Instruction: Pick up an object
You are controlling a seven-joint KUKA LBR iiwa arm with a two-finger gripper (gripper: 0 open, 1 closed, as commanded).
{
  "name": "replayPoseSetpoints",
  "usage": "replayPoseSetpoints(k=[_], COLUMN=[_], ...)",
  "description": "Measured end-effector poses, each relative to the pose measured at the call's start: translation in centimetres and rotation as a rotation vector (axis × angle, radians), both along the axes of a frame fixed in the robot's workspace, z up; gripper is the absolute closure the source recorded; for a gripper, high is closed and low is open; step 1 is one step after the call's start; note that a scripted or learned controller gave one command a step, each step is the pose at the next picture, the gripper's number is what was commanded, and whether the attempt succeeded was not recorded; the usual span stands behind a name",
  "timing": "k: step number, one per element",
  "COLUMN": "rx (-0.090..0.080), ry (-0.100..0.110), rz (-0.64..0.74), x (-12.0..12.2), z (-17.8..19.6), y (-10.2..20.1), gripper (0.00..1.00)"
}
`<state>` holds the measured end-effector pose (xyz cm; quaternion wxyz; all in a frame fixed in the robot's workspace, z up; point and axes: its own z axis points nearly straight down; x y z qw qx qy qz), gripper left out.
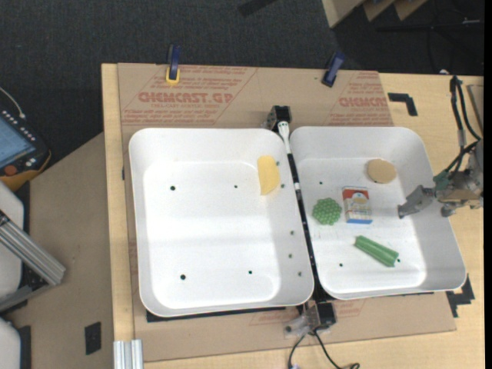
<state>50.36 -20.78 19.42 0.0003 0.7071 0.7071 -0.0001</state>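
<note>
The right bin [430,271] holds a tan round disc [380,171], a green bumpy ball [327,211], a small red, white and blue box [357,205] and a green cylinder [376,250] lying at a slant. A yellow oblong piece [268,175] lies in the left bin [154,283], close to its right wall. My gripper [413,204] reaches in over the right bin's right side, low and to the right of the small box, apart from it. Nothing is seen held in it.
Both bins rest on a brown cardboard sheet [231,91], clipped at the back by a yellow clamp [173,71] and a blue clamp [333,69]. Cables [461,121] hang at the far right, near the arm.
</note>
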Motion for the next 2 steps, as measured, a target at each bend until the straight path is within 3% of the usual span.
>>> replayPoseSetpoints(k=[1,2], rx=[-0.007,-0.004], ry=[-0.015,-0.006], rz=[0.003,0.002], x=[5.78,5.49], z=[9.88,10.3], y=[-1.71,-1.63], gripper=[0.0,1.0])
